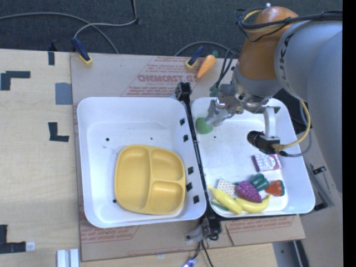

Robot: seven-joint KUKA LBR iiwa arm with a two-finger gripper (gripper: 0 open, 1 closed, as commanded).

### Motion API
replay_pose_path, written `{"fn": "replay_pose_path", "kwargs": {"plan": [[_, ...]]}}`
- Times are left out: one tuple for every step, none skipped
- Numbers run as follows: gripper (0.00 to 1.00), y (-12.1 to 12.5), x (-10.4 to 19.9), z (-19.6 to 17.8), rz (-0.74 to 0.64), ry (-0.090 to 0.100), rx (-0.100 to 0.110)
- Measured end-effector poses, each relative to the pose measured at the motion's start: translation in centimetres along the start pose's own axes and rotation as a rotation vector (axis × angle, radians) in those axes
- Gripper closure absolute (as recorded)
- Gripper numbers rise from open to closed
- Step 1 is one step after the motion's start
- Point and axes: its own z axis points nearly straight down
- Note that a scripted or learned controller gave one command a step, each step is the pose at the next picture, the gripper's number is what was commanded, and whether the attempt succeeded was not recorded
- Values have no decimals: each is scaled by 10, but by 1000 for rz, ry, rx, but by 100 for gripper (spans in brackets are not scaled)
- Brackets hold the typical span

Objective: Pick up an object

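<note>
The gripper [213, 117] sits low at the right bin's [295, 128] upper left corner, right at a green ball [202, 127]. It may be touching the ball, but I cannot tell. No lift is evident; the pick remains undone.

A yellow tray [150, 179] with 3 compartments is lying in the left bin [89, 149], and everything else is sitting relative to it. Beyond the tray's far edge, brown cardboard [133, 77] with red lettering is lying under the bin. An orange carrot-shaped piece [205, 65] is resting on that cardboard, far and right of the tray. A blue-and-yellow clamp [82, 50] is gripping the cardboard's corner, far and left of the tray. Dark cables [111, 25] are trailing across the grey floor further back. Black tape marks [54, 131], possibly alignment guides, are sitting on the wooden bench left of the tray.
</note>
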Motion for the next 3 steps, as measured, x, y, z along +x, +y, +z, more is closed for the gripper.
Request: {"fn": "replay_pose_path", "kwargs": {"plan": [[100,29,31,38,0,0,0],[100,34,-29,-9,2,-2,-3],[100,38,29,4,0,0,0]]}}
